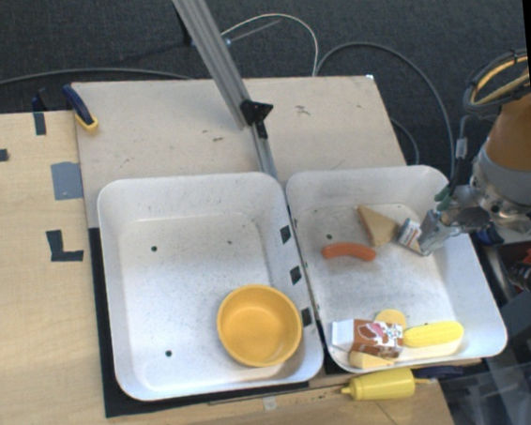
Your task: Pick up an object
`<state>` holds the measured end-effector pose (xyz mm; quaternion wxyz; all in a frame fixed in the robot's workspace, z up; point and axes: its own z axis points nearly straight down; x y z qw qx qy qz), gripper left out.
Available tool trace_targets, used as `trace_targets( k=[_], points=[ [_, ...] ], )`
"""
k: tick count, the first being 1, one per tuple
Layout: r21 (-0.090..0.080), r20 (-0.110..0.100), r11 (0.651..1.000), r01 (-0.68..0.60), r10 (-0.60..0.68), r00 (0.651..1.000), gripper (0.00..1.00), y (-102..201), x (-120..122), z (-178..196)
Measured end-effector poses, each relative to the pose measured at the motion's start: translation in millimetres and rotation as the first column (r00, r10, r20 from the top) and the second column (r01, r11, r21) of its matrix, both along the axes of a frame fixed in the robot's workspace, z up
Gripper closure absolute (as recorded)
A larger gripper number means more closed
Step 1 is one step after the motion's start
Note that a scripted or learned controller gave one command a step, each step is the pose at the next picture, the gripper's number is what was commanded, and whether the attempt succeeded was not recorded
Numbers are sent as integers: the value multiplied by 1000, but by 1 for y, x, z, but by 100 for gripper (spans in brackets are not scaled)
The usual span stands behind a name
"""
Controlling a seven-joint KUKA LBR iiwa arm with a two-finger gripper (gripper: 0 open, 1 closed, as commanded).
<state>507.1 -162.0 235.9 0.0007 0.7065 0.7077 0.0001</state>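
Bench: pale wooden top over dark carpet, two shallow white bins side by side, cables trailing behind, a grey pole slanting in from the back.
Near edge: a yellow bottle (383, 386) lies on the bench lip, just outside the right bin (466, 327), well in front of the fingers.
Near corner of the right bin: a yellow banana-shaped piece (434, 335) touching a small brown-and-white packet (373, 337), with a round yellow piece (390, 318) just behind them. All of it sits in front of the fingers, toward the viewer.
Left bin (139, 267): a yellow bowl (258, 324) sits upright in its near right corner, far across from the gripper.
Gripper (422, 235): down low in the right bin on its arm side. Whether the fingers are parted or closed, I cannot tell; nothing shows between them.
Beside the gripper: a small grey-and-yellow object (405, 231) looks to be touching the tip, and a tan wedge (377, 223) sits just past that, away from the arm.
Further out: an orange sausage (349, 252) lies flat near the middle of the bin, beyond the wedge and apart from it.
Likely target: the small object at the tip, or the wedge; hard to call.
Doing it well: I'd centre over one piece only, straddle its narrow side, press close to the floor before closing, then lift straight up.
Risk: the wedge's slanted faces may squirt out, and the crowded pair could get nudged instead of gripped.
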Motion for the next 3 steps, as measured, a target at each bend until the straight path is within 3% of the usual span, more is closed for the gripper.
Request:
trace_targets(
  k=[2, 3],
  points=[
    [3, -3, 1000, -5, 5, 1000, 100, 100, 19, 13],
    [2, -5, 1000, -6, 6, 1000, 100, 161, 27, -1]
  ],
)
